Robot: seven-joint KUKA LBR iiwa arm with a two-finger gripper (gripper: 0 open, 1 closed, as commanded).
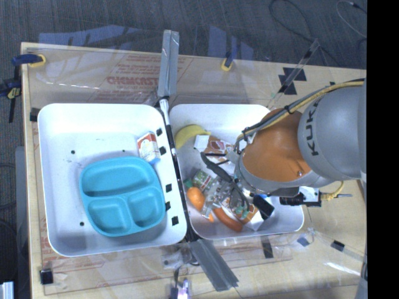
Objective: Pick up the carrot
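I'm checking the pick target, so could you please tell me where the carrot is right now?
The carrot lies in the right bin, near its front edge, just under the claw and right of a small orange fruit.

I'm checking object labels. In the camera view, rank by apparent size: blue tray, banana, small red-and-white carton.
1. blue tray, clearly largest.
2. banana, partly hidden.
3. small red-and-white carton; near the banana's visible size, so that order is unsure.

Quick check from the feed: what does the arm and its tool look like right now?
The arm is glossy grey, rounded, with dark KUKA lettering and a broad orange band above the wrist. Yellow and black cables arc over it. The tool is dark metal.
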